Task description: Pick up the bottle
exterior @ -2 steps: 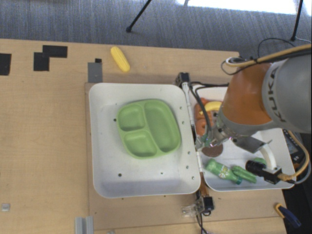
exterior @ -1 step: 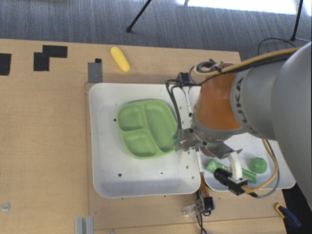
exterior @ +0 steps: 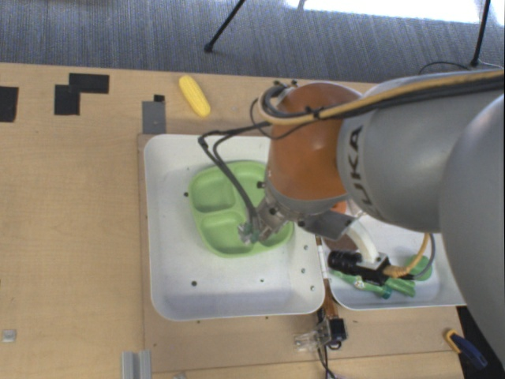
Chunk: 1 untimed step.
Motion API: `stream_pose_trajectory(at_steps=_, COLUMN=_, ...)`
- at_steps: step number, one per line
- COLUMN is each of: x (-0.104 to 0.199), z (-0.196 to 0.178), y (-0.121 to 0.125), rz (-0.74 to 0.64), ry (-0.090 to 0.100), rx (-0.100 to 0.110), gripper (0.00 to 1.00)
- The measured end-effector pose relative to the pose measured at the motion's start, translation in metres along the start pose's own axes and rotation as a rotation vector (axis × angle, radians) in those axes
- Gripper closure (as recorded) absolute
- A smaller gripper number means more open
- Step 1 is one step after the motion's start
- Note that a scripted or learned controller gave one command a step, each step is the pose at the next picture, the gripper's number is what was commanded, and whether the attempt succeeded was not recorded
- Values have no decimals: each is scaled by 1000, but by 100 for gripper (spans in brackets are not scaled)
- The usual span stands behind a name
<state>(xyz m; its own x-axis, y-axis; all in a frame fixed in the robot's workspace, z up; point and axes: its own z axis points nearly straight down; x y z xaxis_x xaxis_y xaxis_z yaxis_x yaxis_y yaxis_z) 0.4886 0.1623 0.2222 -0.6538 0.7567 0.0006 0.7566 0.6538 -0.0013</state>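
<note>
Pincer point(exterior: 252, 232) low at the right-hand edge of a green divided plate point(exterior: 217, 212), which lies in the left bin point(exterior: 177, 275); open or closed, cannot tell, the tip being small and dim against the plate; nothing is seen gripped in it.

Bottle: cannot place it with confidence; the likeliest candidate is a green elongated thing point(exterior: 398, 287) lying in the right bin point(exterior: 438, 290), partly under the arm point(exterior: 410, 156) and too hidden to name for sure; a small orange patch point(exterior: 339, 207) peeps out beneath the wrist near the seam between the two bins, nature unclear.

Further out: the left bin carries the plate and, as far as seen, little else; on the table point(exterior: 79, 251) a yellow oblong thing point(exterior: 193, 95) lies just beyond the left bin's far rim, apart from it; black block-shaped marks point(exterior: 83, 89) sit toward the table's far left; a small clear thing point(exterior: 312, 339) rests on the table just in front of the seam between the bins.

Progress, as a judgement: the pick is not done; the pincer is at the plate, well apart from the green candidate in the other bin; if that is the bottle, all of it is left: crossing to the right bin, coming down over it, closing, lifting.
</note>
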Motion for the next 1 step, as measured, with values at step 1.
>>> stream_pose_trajectory(at_steps=1, x=9, z=-26, y=7, rz=-331, ry=-1, rx=-1, gripper=100)
